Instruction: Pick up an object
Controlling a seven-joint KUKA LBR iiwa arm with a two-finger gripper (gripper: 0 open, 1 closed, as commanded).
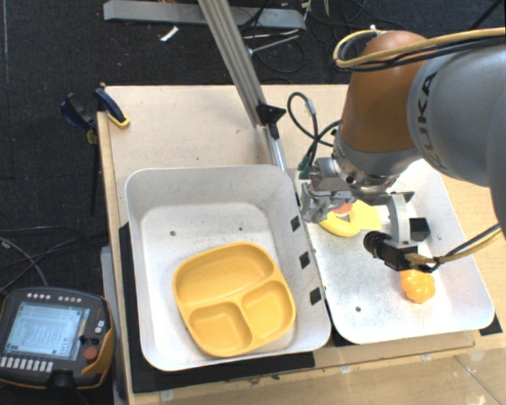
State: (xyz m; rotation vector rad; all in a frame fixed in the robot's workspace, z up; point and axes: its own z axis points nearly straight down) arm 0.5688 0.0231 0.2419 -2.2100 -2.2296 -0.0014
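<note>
A yellow banana-like piece [349,221] lies in the right bin [461,305], toward its far left corner, partly covered by the wrist hanging over it; something small and reddish touches its far side, too hidden to name. The gripper [338,203] sits right above this piece, but the wrist hides whether it is open, shut or holding anything, so I cannot tell. Nearer and to the right in the same bin lies an orange lump [417,286], apart from the yellow piece and just beside a dark fitting on the arm. The left bin [151,194] holds a yellow tray [233,300] with three compartments, sitting toward the near side. My guess is the arm is at the reach-and-grasp step over the yellow piece. The next move calls for a firm close and a straight lift, slowly, since the curved shape could slip or roll out sideways.
</note>
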